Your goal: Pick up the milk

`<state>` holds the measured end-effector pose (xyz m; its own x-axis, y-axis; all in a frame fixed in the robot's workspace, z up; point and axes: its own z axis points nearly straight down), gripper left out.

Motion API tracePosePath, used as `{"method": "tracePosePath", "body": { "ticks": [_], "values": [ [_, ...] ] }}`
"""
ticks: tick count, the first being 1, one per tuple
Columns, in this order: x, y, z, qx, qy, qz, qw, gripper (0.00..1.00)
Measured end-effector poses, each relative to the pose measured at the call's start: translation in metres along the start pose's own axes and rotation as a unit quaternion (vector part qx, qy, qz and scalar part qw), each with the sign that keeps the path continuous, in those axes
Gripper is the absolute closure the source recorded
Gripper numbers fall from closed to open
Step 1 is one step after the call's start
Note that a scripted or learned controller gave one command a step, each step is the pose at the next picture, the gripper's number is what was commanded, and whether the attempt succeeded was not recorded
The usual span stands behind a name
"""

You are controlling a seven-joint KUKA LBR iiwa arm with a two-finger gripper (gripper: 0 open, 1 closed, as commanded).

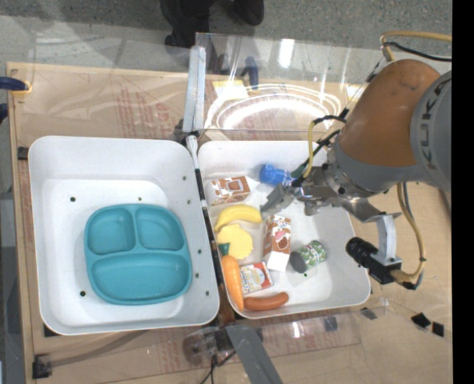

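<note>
Fingers of the tool (289,189) hang in the right bin (345,294); whether they are apart or closed cannot be told. Just below lies the milk (277,235), a small carton, beside a banana (239,214). A teal plate (138,254) fills the left bin (53,158).

No lettering can be read. The small brown-and-white carton (230,189), the tall red-and-white carton (278,234) and the red-and-white packet (255,278) in the right white bin (345,290) carry printed labels, but all are too small and blurred to make out any words or numbers.
</note>
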<state>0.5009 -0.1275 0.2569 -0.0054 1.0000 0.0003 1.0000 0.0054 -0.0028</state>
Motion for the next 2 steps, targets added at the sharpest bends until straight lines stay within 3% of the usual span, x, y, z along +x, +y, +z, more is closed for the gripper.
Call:
{"method": "tracePosePath", "body": {
  "ticks": [1,2],
  "values": [
    [-0.036,0.028,0.143,-0.008,-0.002,0.028,0.9996,0.00],
    [-0.040,0.029,0.131,-0.010,-0.005,0.029,0.9995,1.00]
  ]
}}
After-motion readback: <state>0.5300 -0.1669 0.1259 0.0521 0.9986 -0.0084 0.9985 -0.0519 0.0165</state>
